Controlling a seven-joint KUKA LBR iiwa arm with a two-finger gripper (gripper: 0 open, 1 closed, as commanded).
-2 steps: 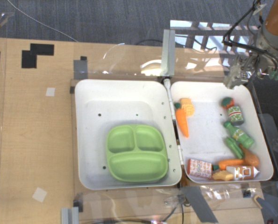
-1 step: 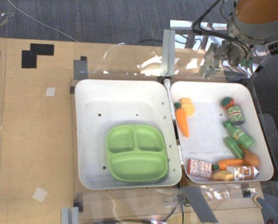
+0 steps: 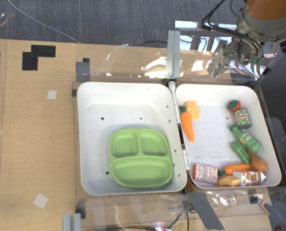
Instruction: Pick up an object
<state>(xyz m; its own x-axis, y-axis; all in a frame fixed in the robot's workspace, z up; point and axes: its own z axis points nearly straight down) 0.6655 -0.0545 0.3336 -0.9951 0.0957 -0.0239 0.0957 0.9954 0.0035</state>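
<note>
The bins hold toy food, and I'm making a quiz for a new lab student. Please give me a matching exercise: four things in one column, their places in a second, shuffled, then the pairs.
Things:
1. green divided plate
2. carrot
3. corn cob
4. red and white packet

Places:
A. near front edge of right bin
B. in left bin
C. right bin, along the divider, below the corn
D. right bin, upper left area, beside the carrot's top

Pairs: 1-B, 2-C, 3-D, 4-A
</note>
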